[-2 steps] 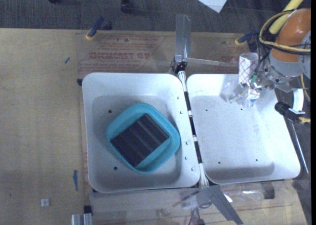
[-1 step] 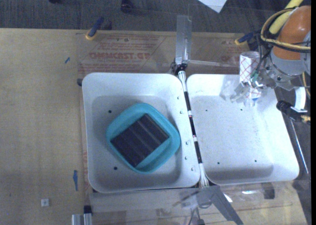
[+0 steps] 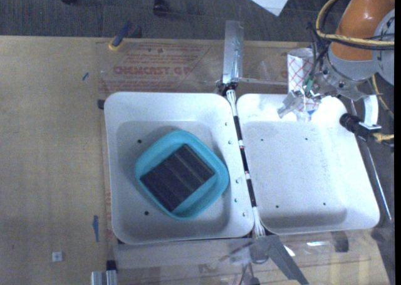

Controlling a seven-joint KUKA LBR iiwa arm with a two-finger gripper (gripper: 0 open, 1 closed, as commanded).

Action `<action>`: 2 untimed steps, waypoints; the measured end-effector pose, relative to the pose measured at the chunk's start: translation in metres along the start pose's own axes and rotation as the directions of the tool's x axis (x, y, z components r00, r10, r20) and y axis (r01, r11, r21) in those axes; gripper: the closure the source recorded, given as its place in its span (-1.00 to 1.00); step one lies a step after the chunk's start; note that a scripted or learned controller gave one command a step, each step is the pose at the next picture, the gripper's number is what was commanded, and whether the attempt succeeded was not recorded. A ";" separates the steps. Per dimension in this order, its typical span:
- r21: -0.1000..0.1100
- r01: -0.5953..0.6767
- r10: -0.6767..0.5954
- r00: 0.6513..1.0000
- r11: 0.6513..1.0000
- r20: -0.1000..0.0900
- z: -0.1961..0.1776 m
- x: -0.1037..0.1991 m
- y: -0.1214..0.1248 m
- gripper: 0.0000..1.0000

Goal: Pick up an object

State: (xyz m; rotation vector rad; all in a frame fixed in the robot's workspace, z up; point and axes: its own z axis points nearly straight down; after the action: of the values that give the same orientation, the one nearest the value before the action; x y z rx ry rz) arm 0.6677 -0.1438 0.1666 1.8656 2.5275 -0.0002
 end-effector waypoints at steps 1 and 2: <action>0.000 0.000 0.000 1.000 1.000 0.000 0.000 0.000 0.000 -1.00; -0.004 0.109 -0.109 0.994 0.994 0.004 -0.054 -0.011 -0.017 -1.00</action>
State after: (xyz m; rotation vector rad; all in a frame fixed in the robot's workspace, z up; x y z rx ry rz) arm 0.6544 -0.1591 0.2208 1.7220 2.6214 0.0014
